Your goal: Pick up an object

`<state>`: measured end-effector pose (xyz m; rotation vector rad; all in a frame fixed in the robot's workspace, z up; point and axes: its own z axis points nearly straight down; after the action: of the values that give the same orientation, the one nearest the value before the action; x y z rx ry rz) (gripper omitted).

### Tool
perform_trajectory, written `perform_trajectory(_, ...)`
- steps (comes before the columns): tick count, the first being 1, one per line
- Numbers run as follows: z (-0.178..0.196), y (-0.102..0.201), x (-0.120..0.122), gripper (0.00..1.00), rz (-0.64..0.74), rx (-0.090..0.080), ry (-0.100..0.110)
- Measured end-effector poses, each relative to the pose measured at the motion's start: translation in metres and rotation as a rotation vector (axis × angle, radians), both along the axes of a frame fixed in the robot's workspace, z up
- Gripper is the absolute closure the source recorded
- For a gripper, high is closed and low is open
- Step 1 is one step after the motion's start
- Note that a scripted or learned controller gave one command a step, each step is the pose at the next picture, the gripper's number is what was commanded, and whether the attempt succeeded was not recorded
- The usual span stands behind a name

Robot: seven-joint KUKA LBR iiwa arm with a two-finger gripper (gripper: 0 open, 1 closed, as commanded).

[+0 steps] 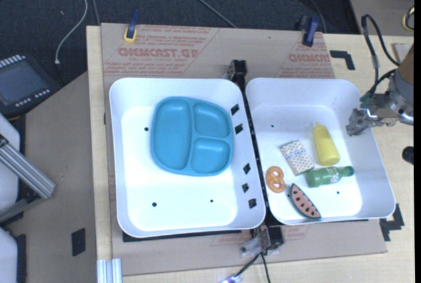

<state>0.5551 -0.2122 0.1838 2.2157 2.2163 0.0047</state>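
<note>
The gripper [358,120] hangs over the right bin's [289,94] right rim with nothing between its fingers, and whether they are spread or pressed together cannot be told. In that bin lie a yellow bottle [325,144], a green bottle [327,176], a checked packet [296,156], a pretzel [275,178] and a watermelon slice [304,201], all apart from the gripper; the left bin [131,209] holds a blue divided plate [191,136]

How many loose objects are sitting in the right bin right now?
5, all in its near half: yellow bottle, green bottle just below it, patterned packet to their left, pretzel near the divider, watermelon slice at the front. None look hidden.
</note>
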Motion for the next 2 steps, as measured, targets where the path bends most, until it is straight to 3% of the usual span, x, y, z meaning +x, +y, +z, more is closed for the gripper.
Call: perform_trajectory(2,0.099,-0.004,-0.005,1.00,0.001,0.001,0.001)
